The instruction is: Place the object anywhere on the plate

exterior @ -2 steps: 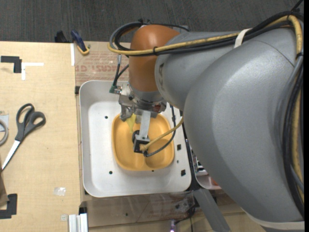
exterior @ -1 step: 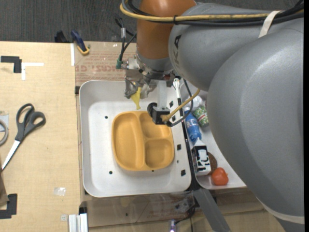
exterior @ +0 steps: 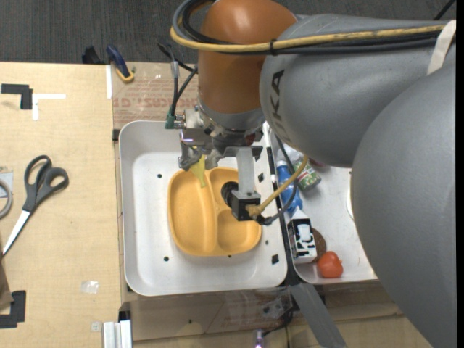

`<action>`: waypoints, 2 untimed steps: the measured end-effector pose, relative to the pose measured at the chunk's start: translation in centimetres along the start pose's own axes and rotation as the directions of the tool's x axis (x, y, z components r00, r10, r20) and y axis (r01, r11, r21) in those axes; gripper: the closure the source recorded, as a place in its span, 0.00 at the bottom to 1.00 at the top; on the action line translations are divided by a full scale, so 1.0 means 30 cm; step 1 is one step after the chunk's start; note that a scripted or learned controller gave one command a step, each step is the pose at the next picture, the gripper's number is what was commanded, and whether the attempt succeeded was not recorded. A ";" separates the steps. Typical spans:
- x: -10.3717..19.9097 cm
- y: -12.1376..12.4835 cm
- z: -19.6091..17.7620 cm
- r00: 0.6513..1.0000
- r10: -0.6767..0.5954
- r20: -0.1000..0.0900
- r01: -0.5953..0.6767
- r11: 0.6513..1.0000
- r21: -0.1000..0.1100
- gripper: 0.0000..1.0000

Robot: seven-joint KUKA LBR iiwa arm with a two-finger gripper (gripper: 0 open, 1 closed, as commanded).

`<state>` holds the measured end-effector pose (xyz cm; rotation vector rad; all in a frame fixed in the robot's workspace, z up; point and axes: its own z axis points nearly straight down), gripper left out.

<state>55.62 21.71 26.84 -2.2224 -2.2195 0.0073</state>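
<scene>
An orange-yellow divided plate [exterior: 206, 220] lies in the left white bin [exterior: 141, 216]. My gripper [exterior: 194, 154] hangs over the plate's far left rim, below the orange wrist band. A thin yellow-green piece [exterior: 201, 176] sticks out from between its fingers, and its lower end reaches the plate's ridge. The gripper is shut on this piece. The arm hides the plate's far right part.
The right bin [exterior: 348, 267] holds a red fruit-like thing [exterior: 330, 264], a black-and-white item [exterior: 303, 239], a blue object [exterior: 287, 187] and a green one [exterior: 310, 178], partly under the arm. Scissors [exterior: 35, 191] lie on the wooden bench at the left.
</scene>
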 end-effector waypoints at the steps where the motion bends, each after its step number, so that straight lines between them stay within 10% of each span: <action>1: 0.000 0.000 0.000 1.000 0.000 0.000 0.000 1.000 0.000 0.00; 2: 0.034 0.275 0.152 0.992 0.125 0.001 -0.125 0.992 -0.001 0.00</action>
